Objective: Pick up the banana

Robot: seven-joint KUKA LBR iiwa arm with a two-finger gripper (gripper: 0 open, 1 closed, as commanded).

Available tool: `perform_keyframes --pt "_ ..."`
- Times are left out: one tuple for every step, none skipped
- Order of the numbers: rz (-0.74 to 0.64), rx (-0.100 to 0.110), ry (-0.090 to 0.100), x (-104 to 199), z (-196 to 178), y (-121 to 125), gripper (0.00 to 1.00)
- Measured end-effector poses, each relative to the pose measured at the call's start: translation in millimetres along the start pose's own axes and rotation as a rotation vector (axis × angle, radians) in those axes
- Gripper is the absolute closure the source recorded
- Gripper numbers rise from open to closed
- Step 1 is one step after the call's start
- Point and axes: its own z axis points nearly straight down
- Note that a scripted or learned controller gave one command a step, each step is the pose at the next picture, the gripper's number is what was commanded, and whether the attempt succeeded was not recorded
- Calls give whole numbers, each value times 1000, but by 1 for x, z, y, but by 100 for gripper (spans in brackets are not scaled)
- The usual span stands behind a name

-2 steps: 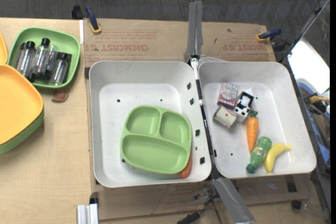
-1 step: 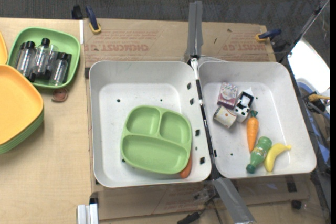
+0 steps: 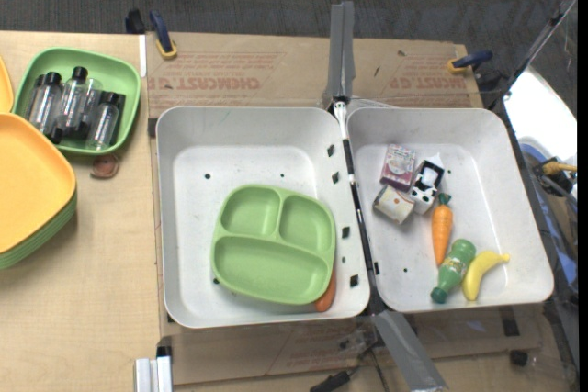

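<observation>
The yellow banana [image 3: 483, 272] lies near the front right corner of the right bin [image 3: 496, 138], curved, with its tip pointing up and right. A green bottle [image 3: 453, 269] lies right against its left side. An orange carrot [image 3: 442, 229] lies just behind the bottle.
Small boxes [image 3: 409, 184] sit mid-right bin. The left bin [image 3: 184, 197] holds a green divided plate [image 3: 275, 243] with an orange item [image 3: 326, 298] poking out under its front right edge. On the bench at left stand a green tray of bottles [image 3: 75, 101] and stacked orange plates [image 3: 28, 188].
</observation>
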Motion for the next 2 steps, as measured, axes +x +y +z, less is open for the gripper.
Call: perform_keyframes --pt "-32 -1 1 3 -9 -12 0" --pt "-150 1 -1 -1 47 0 0"
